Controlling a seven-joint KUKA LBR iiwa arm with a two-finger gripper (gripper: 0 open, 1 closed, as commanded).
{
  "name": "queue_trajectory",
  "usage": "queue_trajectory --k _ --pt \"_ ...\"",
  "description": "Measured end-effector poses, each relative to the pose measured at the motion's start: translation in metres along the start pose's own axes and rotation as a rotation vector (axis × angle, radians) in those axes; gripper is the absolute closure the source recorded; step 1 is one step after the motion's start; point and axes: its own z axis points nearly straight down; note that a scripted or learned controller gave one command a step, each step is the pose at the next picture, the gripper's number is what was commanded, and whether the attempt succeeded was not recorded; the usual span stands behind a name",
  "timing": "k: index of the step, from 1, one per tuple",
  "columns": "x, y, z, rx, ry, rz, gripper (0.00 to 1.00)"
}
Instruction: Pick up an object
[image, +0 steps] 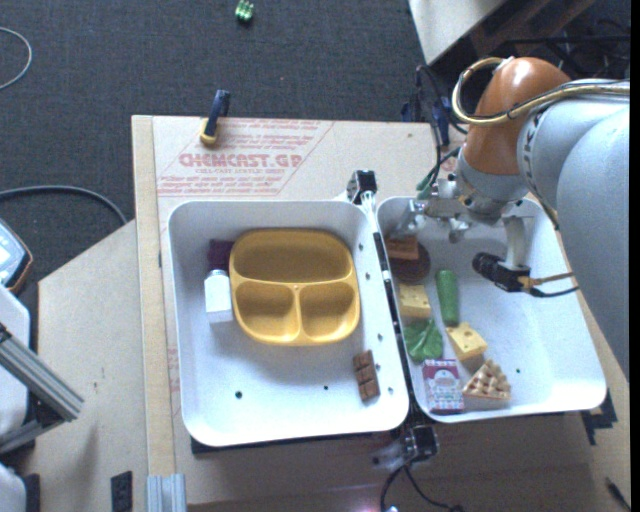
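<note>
Hand (425, 212) low in right bin (560, 350), grip unclear, near round brown disc (412, 262), waffle wedge (487, 384)

Evenly and fairly brightly lit from overhead, with soft, short shadows. Mild glare off the two white bins (190, 330), brightest along the rims and on the right bin's floor (545, 350), washing out fine surface detail there. Glossy highlight on the orange band (500, 110) of the arm. Dark carpet (100, 90) around the tabletop (160, 160) underexposed, nearly textureless. Overall soft and low in resolution, with small items in the right bin slightly smeared at their edges. Faint pinkish glow at the bottom edge, centre. Grey arm casing (590, 170) at right large, close and slightly out of focus.
</note>
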Motion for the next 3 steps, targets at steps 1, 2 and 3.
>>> queue_trajectory --k 1,2,3 --pt "0.000 0.004 -0.017 -0.014 -0.003 -0.002 1.00" --pt "-0.003 0.011 -0.080 -0.002 -0.009 0.000 1.00" --pt "-0.002 0.013 -0.135 -0.004 -0.009 0.000 1.00"
